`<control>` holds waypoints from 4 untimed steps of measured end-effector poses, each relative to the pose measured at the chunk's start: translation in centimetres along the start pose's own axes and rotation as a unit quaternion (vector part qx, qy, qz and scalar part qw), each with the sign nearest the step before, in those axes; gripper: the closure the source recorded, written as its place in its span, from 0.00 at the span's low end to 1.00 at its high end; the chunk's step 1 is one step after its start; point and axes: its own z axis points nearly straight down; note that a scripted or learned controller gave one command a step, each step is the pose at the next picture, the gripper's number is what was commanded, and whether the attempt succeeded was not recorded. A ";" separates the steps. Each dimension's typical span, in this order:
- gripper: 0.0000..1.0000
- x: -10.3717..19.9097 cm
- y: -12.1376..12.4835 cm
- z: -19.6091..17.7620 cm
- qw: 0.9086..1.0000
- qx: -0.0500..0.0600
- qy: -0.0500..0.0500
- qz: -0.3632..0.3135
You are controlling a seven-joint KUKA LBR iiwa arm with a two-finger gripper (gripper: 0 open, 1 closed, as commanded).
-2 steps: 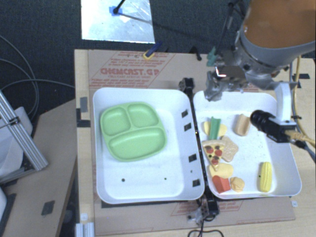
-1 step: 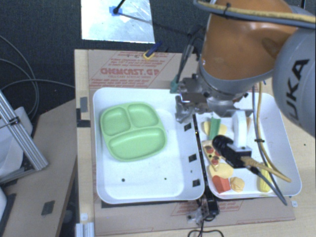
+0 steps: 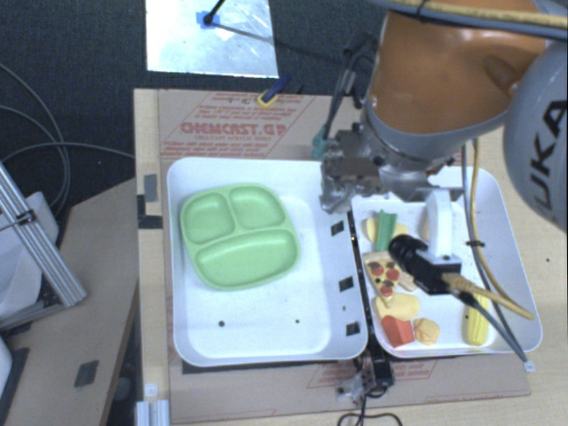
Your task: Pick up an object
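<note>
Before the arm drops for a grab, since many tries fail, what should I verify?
1. Targets present: ok; pizza slice, green piece and red piece lie in the right bin.
2. Gripper above a target: not ok; it hangs where the two bins meet.
3. Clean spacing: not ok; the pizza slice touches a yellow piece.
4. Green plate out of the way: ok; flat in the left bin.
5. Bin area under the arm: cannot tell; hidden.
</note>
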 end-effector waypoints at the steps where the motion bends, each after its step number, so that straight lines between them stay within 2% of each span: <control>1: 1.00 0.0 0.1 -1.1 1.000 -0.001 0.000 -0.003; 2: 1.00 0.0 0.1 -2.1 1.000 -0.002 0.001 -0.006; 3: 1.00 -13.2 4.1 7.0 1.000 0.005 -0.003 0.013; 4: 1.00 -7.9 5.3 12.5 1.000 0.004 0.000 0.002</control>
